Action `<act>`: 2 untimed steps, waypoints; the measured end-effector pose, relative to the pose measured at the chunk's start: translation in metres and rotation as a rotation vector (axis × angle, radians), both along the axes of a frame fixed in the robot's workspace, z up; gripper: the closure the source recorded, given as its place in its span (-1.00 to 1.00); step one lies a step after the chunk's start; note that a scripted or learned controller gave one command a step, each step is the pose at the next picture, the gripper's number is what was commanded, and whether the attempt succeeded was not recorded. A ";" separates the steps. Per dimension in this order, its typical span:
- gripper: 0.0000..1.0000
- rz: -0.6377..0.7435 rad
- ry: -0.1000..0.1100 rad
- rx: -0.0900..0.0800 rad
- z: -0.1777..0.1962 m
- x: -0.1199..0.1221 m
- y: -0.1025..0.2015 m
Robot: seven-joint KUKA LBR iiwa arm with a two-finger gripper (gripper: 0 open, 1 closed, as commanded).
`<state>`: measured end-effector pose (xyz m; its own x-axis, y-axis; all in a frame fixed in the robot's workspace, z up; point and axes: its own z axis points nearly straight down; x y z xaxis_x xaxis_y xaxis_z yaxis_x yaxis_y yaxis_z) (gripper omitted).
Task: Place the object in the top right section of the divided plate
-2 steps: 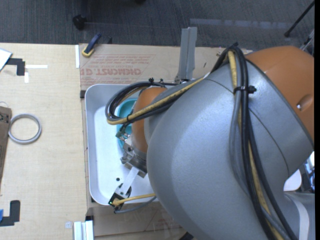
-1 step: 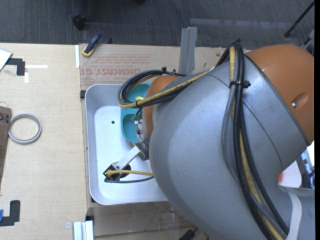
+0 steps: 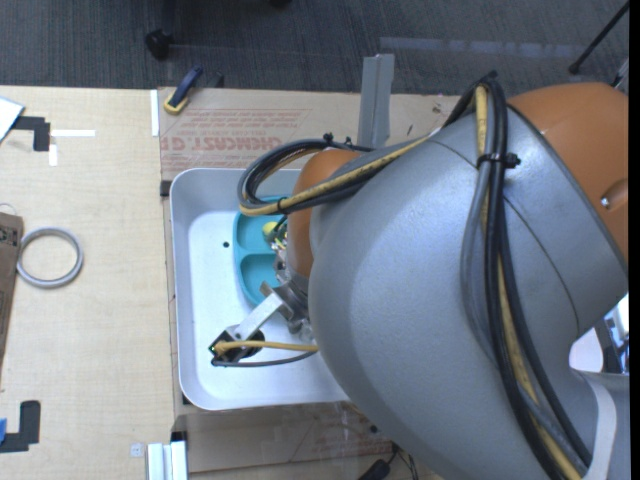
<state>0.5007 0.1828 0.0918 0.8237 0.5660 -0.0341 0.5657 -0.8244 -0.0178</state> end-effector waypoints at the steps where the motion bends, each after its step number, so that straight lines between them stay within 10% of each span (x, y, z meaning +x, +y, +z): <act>1: -1.00 0.000 0.031 -0.001 -0.003 -0.008 -0.001; 2: -1.00 0.321 -0.029 0.009 -0.002 -0.025 0.045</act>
